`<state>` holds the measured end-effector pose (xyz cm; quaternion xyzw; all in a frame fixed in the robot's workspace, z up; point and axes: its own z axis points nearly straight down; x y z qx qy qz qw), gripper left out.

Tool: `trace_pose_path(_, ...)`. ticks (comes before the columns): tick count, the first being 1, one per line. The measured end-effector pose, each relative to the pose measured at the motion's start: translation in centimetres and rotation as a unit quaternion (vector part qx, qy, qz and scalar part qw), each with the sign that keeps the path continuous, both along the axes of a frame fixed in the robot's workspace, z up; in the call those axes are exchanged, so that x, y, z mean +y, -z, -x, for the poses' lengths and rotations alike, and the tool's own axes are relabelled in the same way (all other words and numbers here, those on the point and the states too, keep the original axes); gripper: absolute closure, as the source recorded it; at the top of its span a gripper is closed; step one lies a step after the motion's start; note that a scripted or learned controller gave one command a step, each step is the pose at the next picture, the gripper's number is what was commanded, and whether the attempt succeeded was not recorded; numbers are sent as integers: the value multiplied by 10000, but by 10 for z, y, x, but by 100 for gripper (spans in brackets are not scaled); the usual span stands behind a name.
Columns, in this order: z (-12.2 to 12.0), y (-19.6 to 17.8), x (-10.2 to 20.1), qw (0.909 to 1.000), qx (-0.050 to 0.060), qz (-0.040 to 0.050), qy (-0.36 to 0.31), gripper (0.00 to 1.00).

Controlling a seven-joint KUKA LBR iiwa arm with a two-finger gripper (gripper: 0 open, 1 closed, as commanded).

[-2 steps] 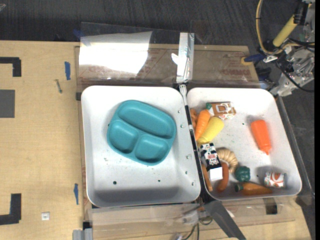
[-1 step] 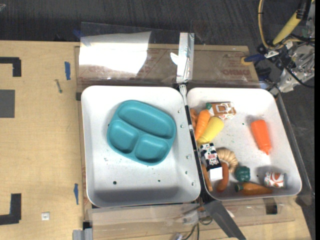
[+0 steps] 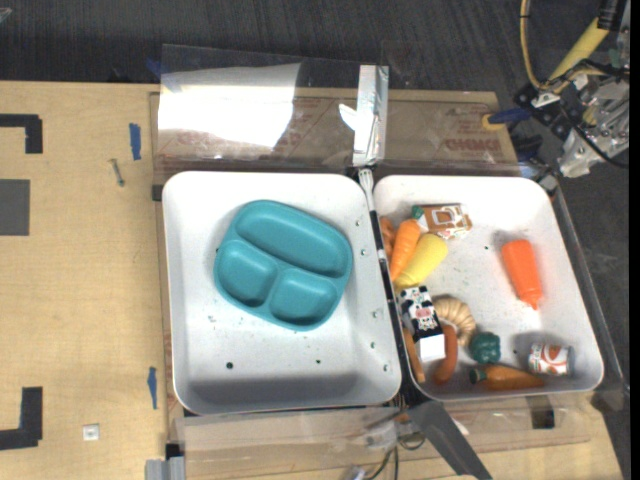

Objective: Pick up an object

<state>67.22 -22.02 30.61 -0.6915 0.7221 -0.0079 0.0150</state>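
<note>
Candidate objects are heaped in the right bin [image 3: 572, 230]; an orange carrot [image 3: 521, 271] lies apart and is judged easiest to grasp. The gripper [image 3: 597, 126] is parked beyond the bin's far corner, and whether it is spread or closed cannot be told.

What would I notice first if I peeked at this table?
Probably the big teal plate with three sections, sitting alone in the middle of the left bin. Next, the heap of toy food along the left side of the right bin, with a yellow corn cob near the top of it. An orange carrot lies apart, toward that bin's right side.
</note>
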Motion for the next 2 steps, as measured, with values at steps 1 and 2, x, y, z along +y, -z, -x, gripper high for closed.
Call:
trace_pose_path(1, 86, 29, -3, 9954, 147, 51, -943, 100)
trace_pose_path(2, 4, 35, 14, 9638, 111, 72, -2662, 100)
